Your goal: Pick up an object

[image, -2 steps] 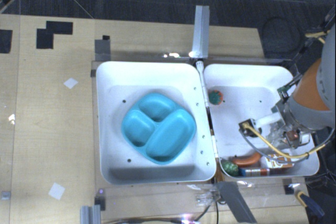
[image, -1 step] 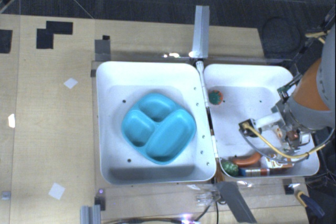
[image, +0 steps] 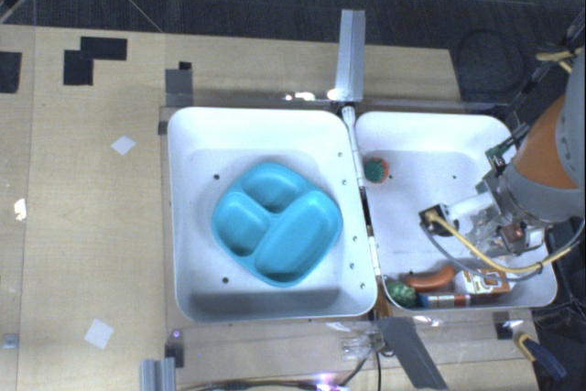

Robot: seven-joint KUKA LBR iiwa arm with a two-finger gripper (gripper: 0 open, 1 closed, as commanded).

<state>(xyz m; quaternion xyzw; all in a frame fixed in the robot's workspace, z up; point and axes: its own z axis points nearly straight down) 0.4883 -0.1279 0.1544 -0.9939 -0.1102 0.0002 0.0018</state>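
A: Where was the gripper (image: pixel 502 232) seen?

B: It was seen low in the right bin (image: pixel 430 146), toward the right wall, under the arm's orange band. Whether it was wide or narrow could not be told; it was masked by the wrist and a yellow cable. Nothing was seen held in it.

A: And what was there to be picked?

B: A small green and orange ball (image: pixel 375 168) was seen near the divider, well apart from the gripper. Along the near wall an orange piece (image: pixel 430 277) was lying, with a green piece (image: pixel 400 291) just beside it at the corner and a small box (image: pixel 478 285) at its other end. A blue plate (image: pixel 275 220) was seen in the left bin (image: pixel 197 160).

A: How was the handling judged?

B: All the small things were judged light. The ball was expected to roll if nudged, so a grip square across its middle was advised. The orange piece was taken for a smooth, perhaps slippery toy, best taken across its narrow waist. Access was judged poor there, since it was crowded by its neighbours and the wall. The plate was thought stiff and too broad for anything but a rim hold.

A: Which was favoured?

B: The ball, since free room was seen around it.
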